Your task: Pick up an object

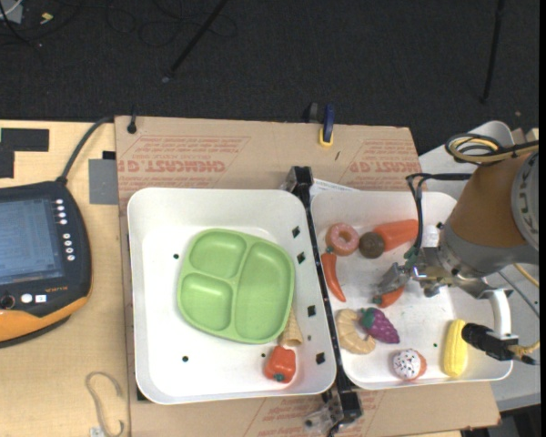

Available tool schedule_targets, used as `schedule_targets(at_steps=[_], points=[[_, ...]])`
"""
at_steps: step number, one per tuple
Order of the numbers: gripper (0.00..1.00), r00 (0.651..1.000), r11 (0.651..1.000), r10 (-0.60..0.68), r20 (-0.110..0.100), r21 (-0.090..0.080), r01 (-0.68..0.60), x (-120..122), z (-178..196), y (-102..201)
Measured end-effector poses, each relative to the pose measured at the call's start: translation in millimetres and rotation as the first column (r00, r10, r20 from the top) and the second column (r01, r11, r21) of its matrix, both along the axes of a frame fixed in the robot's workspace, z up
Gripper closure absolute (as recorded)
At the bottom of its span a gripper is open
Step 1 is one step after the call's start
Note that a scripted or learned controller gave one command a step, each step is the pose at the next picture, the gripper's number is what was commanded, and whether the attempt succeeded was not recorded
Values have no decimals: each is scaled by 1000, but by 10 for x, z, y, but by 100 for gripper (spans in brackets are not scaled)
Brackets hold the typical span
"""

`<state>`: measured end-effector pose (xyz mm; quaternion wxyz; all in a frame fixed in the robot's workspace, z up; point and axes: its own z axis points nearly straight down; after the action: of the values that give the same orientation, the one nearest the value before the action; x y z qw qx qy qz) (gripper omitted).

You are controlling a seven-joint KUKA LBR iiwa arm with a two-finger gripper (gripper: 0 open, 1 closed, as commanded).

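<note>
Camera view: arm in from right, pincer (393,285) low in right bin (437,370), tips at small red-orange piece (390,296); grip state cannot tell. Nearby: carrot (399,233), brown ball (372,244), donut (343,238), red chili (332,277), grapes (380,325). To do well: centre over one item, descend straight, avoid neighbours, close firmly, lift slow.

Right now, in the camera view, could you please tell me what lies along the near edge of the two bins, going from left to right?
Red pepper → purple grapes → white speckled ball → yellow corn.
</note>
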<state>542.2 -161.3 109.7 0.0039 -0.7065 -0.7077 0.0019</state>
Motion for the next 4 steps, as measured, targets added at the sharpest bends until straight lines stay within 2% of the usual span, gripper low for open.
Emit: schedule_targets(at_steps=[1,2,4], points=[[0,1000,1000,-1,3,-1,1,0,-236,28],[100,1000,1000,-5,4,-1,5,1,-120,11],[100,1000,1000,-1,12,-3,1,139,874,39]])
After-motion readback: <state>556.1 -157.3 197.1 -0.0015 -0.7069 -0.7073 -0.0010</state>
